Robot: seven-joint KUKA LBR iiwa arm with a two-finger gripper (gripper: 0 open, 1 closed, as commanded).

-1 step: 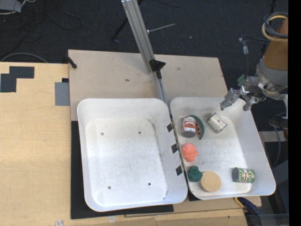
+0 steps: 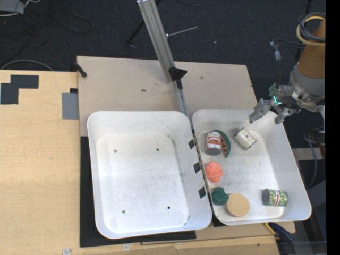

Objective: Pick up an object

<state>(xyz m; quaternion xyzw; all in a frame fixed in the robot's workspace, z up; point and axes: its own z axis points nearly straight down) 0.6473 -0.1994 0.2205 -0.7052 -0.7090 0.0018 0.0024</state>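
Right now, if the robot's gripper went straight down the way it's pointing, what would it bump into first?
Probably the white floor of the right bin near its top corner. The gripper hangs above that spot, and the small white box sits a little off to the side. Depth is hard to judge.

I am making out no readable words or numbers, the red-labelled can (image 2: 213, 142) and green-labelled can (image 2: 274, 197) showing print too small and blurred to read
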